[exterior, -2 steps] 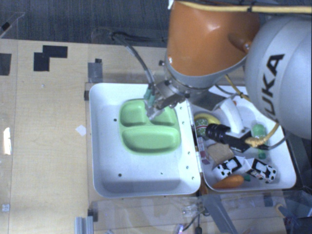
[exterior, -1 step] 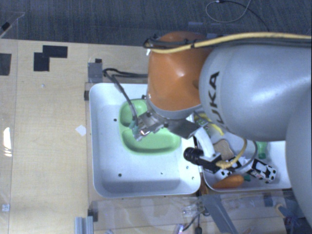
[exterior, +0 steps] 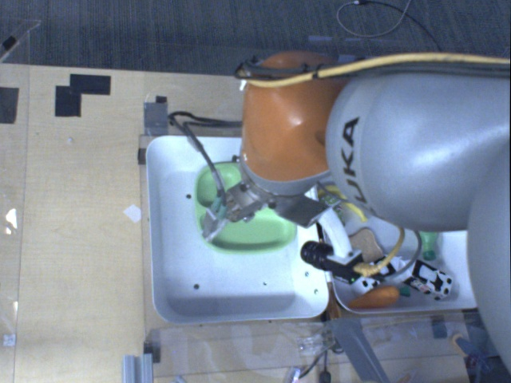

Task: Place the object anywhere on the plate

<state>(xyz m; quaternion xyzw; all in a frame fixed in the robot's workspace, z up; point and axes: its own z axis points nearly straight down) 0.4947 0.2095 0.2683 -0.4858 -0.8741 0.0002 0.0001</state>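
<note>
Looming closest to the lens is the grey KUKA arm with its orange wrist band [exterior: 291, 118], sweeping in from the right and blocking a big slice of both bins. Down at its tip, the 2-finger gripper [exterior: 214, 218] hangs low over the left white bin [exterior: 172, 294], right above the left edge of the pale green plate [exterior: 255, 231] that lies flat on that bin's floor. How wide those metal parts stand, I cannot tell; they blur together against the green. Nor can I make out any object between them, so whether the arm is carrying anything is an open question.

Here is the relation that matters: the plate sits directly beneath and stretches away to the right of the gripper, under the wrist. If something is in its grasp, my read is that a straight drop lands it on the plate's left margin, and a small nudge right would put it safer toward the middle.

Over in the right white bin [exterior: 455, 250], partly hidden by the arm, lie the loose candidates: an orange rounded piece [exterior: 375, 297] at the near wall, a black-and-white patterned toy [exterior: 431, 280] just beside it, and a small green item [exterior: 429, 246] further back. All of these are well apart from the gripper. A black cable [exterior: 192, 146] loops along the wrist toward the left bin's far corner.
</note>
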